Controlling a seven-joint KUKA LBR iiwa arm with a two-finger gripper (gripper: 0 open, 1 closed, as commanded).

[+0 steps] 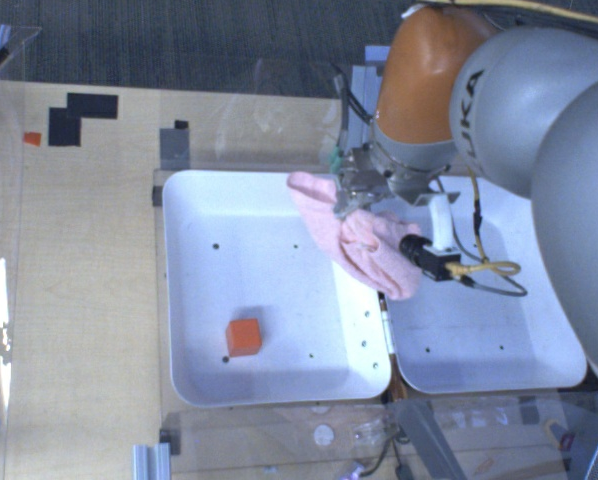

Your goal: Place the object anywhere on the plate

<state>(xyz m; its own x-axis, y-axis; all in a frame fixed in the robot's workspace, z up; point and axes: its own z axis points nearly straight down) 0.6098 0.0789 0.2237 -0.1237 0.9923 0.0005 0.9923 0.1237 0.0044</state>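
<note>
Writing: "KUKA" partly readable on my arm (499, 98)
My tool (354, 193): over pink cloth (364, 243); grip unclear, I cannot tell
Orange block (244, 337): left bin (194, 268)

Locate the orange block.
The orange block sits low in the left bin, near its front-left corner, well apart from the pink cloth.

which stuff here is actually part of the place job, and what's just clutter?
Part of the job:
- pink cloth, draped over the divide between the two bins, under the wrist
- gripper, right at the cloth
No plate is visible.

Just lying about:
- orange block in the left bin
- black markers and small orange tag on the bench
</note>
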